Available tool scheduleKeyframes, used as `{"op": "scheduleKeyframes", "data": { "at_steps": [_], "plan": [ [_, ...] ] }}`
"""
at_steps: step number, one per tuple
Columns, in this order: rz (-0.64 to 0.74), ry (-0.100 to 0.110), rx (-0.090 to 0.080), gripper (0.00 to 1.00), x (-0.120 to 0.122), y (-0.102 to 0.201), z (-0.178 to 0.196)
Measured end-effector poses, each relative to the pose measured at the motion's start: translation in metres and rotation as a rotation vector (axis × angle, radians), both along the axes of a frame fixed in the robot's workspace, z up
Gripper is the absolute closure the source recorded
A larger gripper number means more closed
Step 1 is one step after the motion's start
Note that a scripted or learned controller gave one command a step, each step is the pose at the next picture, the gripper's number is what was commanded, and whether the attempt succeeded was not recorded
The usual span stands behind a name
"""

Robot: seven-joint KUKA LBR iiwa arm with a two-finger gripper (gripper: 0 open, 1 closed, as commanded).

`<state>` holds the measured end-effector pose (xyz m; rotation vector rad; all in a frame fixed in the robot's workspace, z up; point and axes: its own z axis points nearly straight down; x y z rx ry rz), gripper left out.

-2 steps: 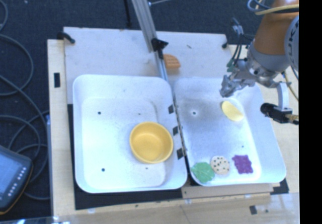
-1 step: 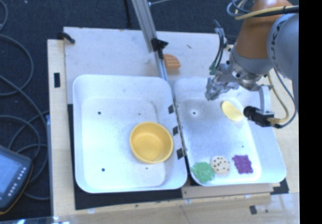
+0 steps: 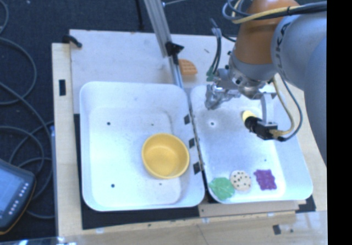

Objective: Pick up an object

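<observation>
A yellow bowl (image 3: 165, 154) sits in the left bin (image 3: 104, 128), toward its front right. Along the front edge of the right bin (image 3: 286, 167) lie a green piece (image 3: 222, 188), a round speckled cookie (image 3: 240, 180) and a purple piece (image 3: 265, 179). My gripper (image 3: 213, 98) hangs over the back left corner of the right bin, close to the divider between the bins. Nothing shows under it but bare white floor. The three small pieces are well in front of it.
An orange object (image 3: 187, 67) lies on the bench behind the bins. A slanted aluminium post (image 3: 157, 18) comes down to the bins' back edge just left of the gripper. A yellow-and-black connector (image 3: 256, 123) on a cable hangs from the wrist over the right bin.
</observation>
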<state>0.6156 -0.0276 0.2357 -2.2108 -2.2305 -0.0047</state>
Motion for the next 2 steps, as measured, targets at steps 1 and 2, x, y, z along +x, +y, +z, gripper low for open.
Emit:
{"op": "scheduleKeyframes", "data": {
  "at_steps": [1,2],
  "plan": [
    [-0.001,0.001,0.0,1.0,-0.009,0.045,0.008],
    [0.0,0.0,-0.001,1.0,-0.007,0.094,0.013]
  ]
}}
